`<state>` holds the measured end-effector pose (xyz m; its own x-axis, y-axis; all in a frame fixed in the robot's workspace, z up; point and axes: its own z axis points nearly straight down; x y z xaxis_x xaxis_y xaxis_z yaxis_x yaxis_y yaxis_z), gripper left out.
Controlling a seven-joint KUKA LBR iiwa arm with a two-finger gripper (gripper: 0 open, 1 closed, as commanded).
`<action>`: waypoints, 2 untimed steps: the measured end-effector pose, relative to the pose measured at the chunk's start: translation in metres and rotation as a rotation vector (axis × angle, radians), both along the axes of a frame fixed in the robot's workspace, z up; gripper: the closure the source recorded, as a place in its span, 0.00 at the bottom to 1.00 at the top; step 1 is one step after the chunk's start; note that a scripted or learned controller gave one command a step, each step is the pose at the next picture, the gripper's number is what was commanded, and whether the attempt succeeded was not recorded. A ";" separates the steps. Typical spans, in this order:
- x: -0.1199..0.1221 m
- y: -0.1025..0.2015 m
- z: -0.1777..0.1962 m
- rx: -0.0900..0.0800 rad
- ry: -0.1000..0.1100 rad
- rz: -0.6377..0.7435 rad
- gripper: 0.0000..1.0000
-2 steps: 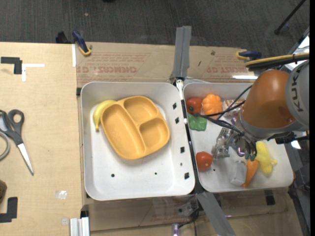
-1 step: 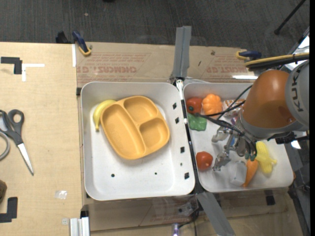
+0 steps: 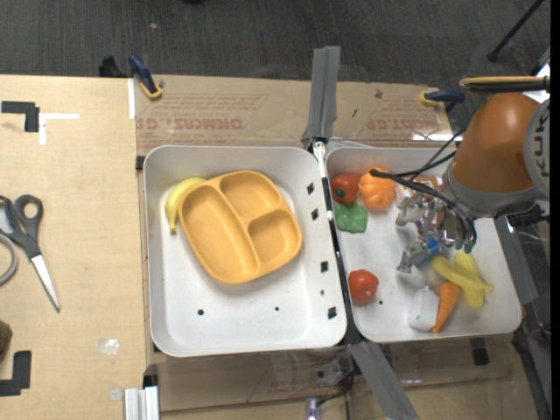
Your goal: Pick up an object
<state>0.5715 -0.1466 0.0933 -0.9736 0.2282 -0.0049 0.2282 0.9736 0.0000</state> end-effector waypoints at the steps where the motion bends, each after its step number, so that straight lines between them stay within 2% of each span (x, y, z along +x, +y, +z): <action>1: 0.001 0.000 0.010 -0.002 -0.004 0.003 1.00; 2: -0.071 0.000 -0.001 0.000 0.004 -0.059 1.00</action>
<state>0.5010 -0.1470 0.0919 -0.9586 0.2849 -0.0010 0.2849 0.9586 -0.0005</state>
